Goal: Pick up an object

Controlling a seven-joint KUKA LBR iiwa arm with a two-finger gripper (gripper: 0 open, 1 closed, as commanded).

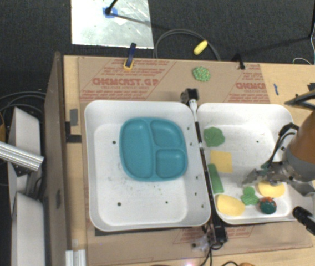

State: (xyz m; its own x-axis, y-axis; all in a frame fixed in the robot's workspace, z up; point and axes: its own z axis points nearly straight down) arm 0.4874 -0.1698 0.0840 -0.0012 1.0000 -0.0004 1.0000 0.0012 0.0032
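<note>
hand (264,176) (low) over yellow piece (272,190)

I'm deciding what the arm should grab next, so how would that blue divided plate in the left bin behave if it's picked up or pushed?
The blue divided plate looks like moulded plastic, so probably stiff and light. It lies flat on the left bin floor with a low rounded rim, so a push would likely slide it rather than tip it. Its smooth, wide shape may slip from narrow jaws.

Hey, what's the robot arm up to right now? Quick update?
Gripper low in right bin, over pale yellow piece. Nothing seen held. Green piece and red-green ball crowd close.
</note>
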